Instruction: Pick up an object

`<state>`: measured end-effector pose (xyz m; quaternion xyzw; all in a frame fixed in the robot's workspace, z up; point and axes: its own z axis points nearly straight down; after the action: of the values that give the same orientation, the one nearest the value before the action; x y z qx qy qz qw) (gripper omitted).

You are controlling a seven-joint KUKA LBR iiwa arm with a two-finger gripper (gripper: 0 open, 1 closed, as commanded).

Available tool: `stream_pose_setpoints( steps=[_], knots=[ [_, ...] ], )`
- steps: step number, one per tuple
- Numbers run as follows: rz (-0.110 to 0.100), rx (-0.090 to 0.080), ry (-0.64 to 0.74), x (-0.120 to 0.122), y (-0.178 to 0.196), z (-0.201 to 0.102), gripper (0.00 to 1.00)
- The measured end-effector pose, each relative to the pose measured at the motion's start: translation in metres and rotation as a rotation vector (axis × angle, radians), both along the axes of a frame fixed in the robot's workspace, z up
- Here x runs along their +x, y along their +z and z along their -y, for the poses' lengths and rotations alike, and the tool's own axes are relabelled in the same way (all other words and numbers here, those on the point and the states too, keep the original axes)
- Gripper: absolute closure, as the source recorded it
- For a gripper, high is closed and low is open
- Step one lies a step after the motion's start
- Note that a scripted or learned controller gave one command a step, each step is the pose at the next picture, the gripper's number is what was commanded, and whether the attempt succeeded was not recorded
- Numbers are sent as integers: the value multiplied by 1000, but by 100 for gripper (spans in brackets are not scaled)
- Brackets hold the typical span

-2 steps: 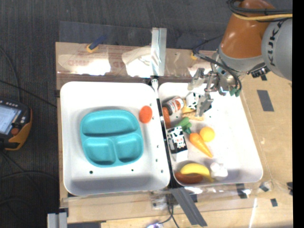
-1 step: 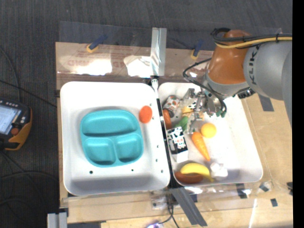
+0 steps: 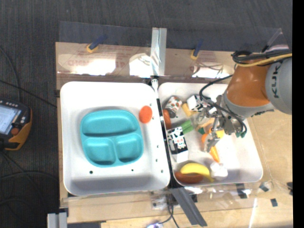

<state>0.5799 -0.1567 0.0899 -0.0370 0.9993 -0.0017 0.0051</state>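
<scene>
The arm enters from 3 o'clock, and its end effector [image 3: 212, 139] sits low over the right bin [image 3: 247, 167]. Whether it is open or closed cannot be told, nor whether it grips anything. An orange carrot-like piece [image 3: 214, 152] lies just below it, toward 6 o'clock. A yellow banana [image 3: 195, 168] rests at the bin's 7 o'clock corner. The left bin [image 3: 71, 127] holds a teal divided tray [image 3: 112, 137] with an orange ball [image 3: 145, 113] at its 2 o'clock.
</scene>
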Motion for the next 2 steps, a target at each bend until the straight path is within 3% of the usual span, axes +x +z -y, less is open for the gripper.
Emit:
stream_pose_setpoints(
  steps=[1, 2],
  knots=[
    [3, 1, -34, -51, 1, 8, 0],
    [4, -2, -5, -40, 1, -18, 0]
  ],
)
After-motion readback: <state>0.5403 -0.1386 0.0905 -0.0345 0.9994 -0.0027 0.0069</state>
